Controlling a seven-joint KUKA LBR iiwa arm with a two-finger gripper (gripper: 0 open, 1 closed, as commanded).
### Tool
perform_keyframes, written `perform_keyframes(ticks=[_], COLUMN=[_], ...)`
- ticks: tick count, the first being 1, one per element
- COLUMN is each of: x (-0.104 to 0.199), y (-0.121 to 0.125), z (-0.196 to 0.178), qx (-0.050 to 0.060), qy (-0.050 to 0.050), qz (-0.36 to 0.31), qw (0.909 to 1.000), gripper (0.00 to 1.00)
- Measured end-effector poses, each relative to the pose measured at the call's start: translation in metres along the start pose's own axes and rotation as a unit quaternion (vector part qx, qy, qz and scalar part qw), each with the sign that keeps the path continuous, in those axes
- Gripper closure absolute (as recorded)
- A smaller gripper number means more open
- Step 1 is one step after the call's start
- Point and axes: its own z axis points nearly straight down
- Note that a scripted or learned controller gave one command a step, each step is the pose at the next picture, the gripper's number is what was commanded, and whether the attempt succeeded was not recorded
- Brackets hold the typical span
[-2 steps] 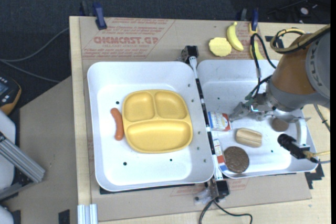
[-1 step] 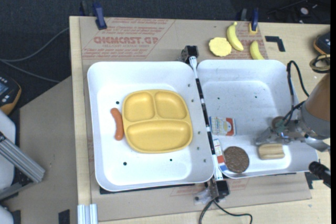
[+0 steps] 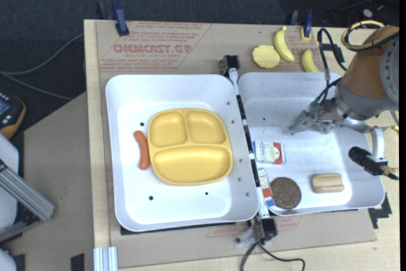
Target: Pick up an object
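A desk [image 3: 158, 47] carries two white bins. Far left of the claw [image 3: 303, 123], the left bin [image 3: 127, 98] holds a yellow divided plate [image 3: 189, 146] and a sausage [image 3: 143, 149]. The claw hovers in the right bin [image 3: 279, 89], its grip unreadable; below it lie a brown disc [image 3: 285, 192], a wooden block [image 3: 327, 183] and a small carton [image 3: 269, 152].

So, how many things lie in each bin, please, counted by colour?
Left bin:
Yellow: 1, divided plate
Orange: 1, sausage
Right bin:
White: 1, small packet
Brown: 1, round patty
Tan: 1, bread piece
Total: 5
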Motion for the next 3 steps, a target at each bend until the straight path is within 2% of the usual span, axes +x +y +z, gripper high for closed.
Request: perform_keyframes(ticks=[1, 2, 3], x=[-0.031, -0.03, 0.054], y=[0.087, 0.084, 0.065], z=[-0.02, -0.03, -0.117], qx=[-0.001, 0.001, 0.0], qy=[-0.002, -0.002, 0.001], qz=[0.002, 0.002, -0.001], qw=[1.0, 1.0, 1.0], gripper=[0.0, 1.0, 1.0])
